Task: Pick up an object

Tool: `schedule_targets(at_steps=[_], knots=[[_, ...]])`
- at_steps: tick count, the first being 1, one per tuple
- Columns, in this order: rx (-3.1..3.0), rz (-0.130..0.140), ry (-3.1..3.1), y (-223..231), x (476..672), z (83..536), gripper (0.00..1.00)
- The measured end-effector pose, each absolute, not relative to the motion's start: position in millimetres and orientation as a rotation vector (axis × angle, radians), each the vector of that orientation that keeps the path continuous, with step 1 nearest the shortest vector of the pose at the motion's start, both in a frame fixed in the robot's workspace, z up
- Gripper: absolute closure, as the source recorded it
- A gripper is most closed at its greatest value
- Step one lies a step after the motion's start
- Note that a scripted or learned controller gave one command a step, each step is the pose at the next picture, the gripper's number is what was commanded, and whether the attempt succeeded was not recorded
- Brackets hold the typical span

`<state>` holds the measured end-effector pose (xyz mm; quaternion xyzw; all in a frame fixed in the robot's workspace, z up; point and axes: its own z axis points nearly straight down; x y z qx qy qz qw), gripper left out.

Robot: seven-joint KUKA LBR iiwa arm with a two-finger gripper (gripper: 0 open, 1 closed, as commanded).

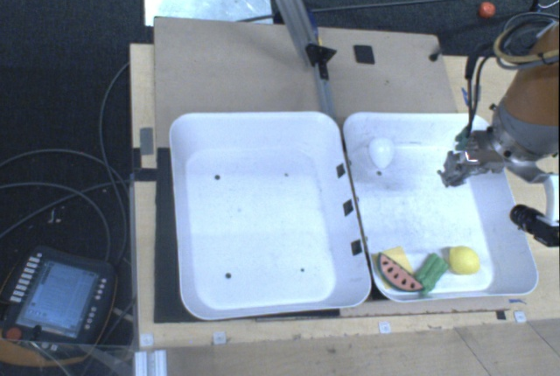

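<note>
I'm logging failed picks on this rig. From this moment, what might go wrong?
1. The watermelon slice, green toy and lemon crowd the right bin's near corner; the tool may bump the wall or nudge a neighbour.
2. The white egg barely stands out against the bin and is rounded, so it may slip.

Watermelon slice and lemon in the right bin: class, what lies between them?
In the camera view, a green toy vegetable lies between the watermelon slice and the lemon.

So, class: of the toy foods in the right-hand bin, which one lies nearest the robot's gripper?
The white egg, alone near the bin's far end. The watermelon slice, green piece and lemon cluster at the near edge.
</note>
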<state>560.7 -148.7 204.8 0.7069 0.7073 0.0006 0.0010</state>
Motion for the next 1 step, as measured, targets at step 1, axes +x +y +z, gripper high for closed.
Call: schedule_targets(at_steps=[1], knots=[[2.217,0.003,2.225,-101.2,555.8,218.3,1.00]])
